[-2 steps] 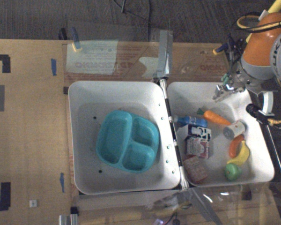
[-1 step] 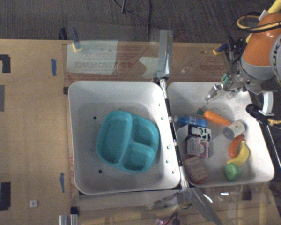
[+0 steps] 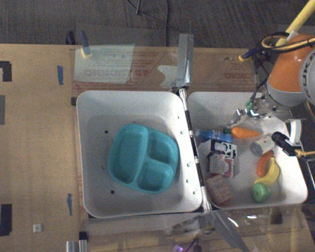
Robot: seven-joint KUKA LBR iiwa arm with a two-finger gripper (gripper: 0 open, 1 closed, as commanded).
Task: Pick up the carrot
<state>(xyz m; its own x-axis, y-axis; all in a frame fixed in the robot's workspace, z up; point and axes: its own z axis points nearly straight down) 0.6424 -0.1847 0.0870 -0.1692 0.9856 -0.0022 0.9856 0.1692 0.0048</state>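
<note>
Two white bins (image 3: 89, 156) sit side by side. The one farther from the gripper (image 3: 244, 115) holds one teal divided tray (image 3: 143, 157). The nearer bin holds one carrot (image 3: 245, 133), one banana (image 3: 271, 173), one green apple (image 3: 261, 192) — and one blue bottle (image 3: 214, 135).

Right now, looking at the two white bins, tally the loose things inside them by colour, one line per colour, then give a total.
Teal: 1, the divided tray in the left bin
Orange: 1, the carrot
Blue: 1, the bottle
Red: 1, the pepper
Yellow: 1, the banana
Green: 1, the apple
Grey: 1, the can
Printed, mixed colours: 3, the packets
Total: 10
</note>
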